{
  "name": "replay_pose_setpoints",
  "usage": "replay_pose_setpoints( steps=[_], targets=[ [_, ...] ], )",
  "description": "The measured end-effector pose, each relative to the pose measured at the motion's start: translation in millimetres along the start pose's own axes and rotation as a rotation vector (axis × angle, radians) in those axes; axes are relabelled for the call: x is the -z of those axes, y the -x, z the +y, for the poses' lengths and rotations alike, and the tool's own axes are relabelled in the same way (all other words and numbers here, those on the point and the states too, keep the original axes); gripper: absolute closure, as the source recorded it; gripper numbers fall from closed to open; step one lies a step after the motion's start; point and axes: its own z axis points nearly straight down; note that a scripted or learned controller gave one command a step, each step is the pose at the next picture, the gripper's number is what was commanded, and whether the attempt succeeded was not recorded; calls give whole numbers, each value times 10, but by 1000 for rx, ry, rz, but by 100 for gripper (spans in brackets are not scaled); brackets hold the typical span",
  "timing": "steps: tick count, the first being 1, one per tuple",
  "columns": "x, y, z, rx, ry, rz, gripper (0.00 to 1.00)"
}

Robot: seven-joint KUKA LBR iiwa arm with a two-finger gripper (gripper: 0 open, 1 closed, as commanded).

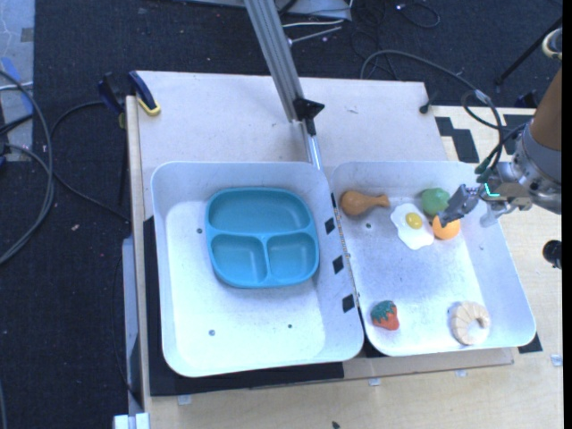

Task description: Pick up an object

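Observation:
The right bin [500, 275] holds several toy foods. A brown drumstick [362, 203] lies at its far left, and a fried egg [412, 227] sits beside a green piece [433, 199] and an orange fruit [447, 230]. A strawberry [385, 315] and a pale croissant [469, 322] lie near the front edge. My gripper [461, 206] reaches in from the right and hovers just above the orange fruit, next to the green piece. Nothing is seen held in it.
The left bin [179, 329] holds a blue divided plate [264, 237]. A slanted metal pole [279, 52] rises from the bench behind the bins. Cables lie on the dark floor to the left and behind.

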Motion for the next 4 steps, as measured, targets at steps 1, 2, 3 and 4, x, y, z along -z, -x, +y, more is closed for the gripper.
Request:
replay_pose_setpoints(
  steps=[1,2,3,4],
  targets=[
    [7,0,5,0,2,0,0],
    [-577,-102,0,-1,-3,1,0],
    [-1016,-98,-49,-2,-2,1,0],
    [-1457,-162,-37,-1,0,1,0]
  ],
)
